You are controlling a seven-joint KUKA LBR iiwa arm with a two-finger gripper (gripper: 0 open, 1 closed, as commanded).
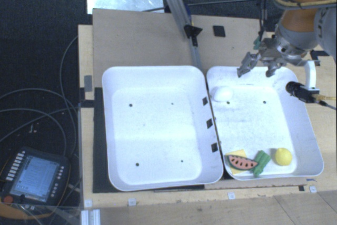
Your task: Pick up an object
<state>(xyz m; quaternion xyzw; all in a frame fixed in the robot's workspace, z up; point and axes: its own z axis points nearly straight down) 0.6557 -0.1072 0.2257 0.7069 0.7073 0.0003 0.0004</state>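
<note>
The gripper (258, 67) is hanging over the far edge of the right bin (303, 129). Its two fingers are spread apart and nothing is sitting between them.

Four small things are lying in this bin. A white egg-like ball (221, 94) is sitting in the far left corner, near the gripper but not touching it. A watermelon slice (241, 162), a green pepper (261, 162) and a yellow lemon (283, 156) are lying in a row by the near edge, well away from the gripper. The slice and the pepper are touching.

The white ball is probably the easiest to go for. It is looking small, light and smooth, so it may be slipping or rolling away. Squeezing it across its middle seems best. The bin wall just beside it is leaving little room for one finger.

The left bin (158, 129) is sitting beside it on the counter (142, 34).
</note>
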